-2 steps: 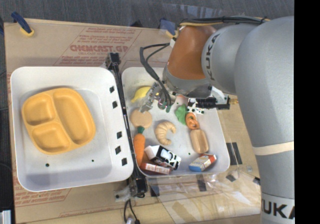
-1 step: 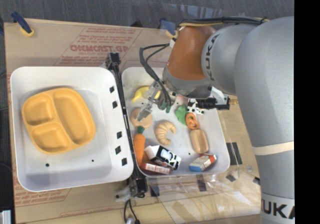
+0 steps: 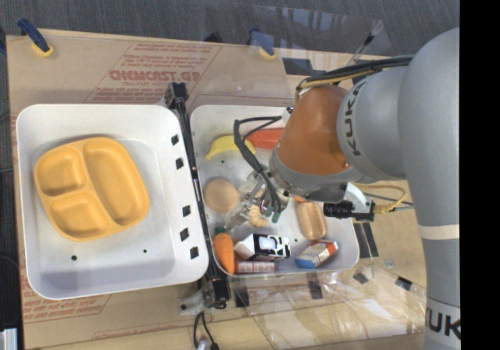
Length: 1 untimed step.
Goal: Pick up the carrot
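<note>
The carrot [image 3: 224,251] lies in the right bin [image 3: 205,126], in its near-left corner, close against the left wall, pointing roughly near-to-far. Just to its right sit a small black-and-white carton [image 3: 266,246] and a flat pinkish packet [image 3: 256,266], so there is little room on that side. The gripper [image 3: 262,201] hangs above the middle of the bin, a little far and right of the carrot, over a pale round item [image 3: 221,194]; whether its fingers are spread or closed I cannot tell, and nothing is seen held.

To do this step well, I judge the gripper should shift nearer and left, line its fingers across the carrot's narrow width, and come down clear of the wall and carton.

Count: one carrot, two white bins, one yellow divided tray [image 3: 90,187] in the left bin [image 3: 47,282], one banana [image 3: 221,146], one tan bun-like piece [image 3: 311,220], one arm [image 3: 391,122].
</note>
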Motion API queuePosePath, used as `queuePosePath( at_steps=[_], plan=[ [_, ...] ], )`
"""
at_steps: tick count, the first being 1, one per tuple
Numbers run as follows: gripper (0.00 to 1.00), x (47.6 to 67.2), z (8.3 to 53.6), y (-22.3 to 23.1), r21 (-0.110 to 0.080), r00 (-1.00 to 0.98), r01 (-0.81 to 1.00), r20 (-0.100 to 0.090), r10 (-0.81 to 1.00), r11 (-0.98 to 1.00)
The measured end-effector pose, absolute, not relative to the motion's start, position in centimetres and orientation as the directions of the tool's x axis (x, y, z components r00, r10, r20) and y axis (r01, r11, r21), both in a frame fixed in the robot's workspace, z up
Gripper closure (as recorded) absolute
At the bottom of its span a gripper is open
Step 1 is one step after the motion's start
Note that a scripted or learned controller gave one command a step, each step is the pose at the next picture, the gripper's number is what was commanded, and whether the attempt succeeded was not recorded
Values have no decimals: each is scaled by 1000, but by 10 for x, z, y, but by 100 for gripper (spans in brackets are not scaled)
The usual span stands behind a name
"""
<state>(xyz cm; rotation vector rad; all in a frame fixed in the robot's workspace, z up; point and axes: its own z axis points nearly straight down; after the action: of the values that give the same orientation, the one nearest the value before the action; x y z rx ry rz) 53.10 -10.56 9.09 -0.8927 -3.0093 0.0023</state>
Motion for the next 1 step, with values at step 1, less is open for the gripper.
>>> queuePosePath(
  at_steps=[1],
  plan=[
    [100,533,102,-104,0,-842,539,-1,539,842]
  ],
)
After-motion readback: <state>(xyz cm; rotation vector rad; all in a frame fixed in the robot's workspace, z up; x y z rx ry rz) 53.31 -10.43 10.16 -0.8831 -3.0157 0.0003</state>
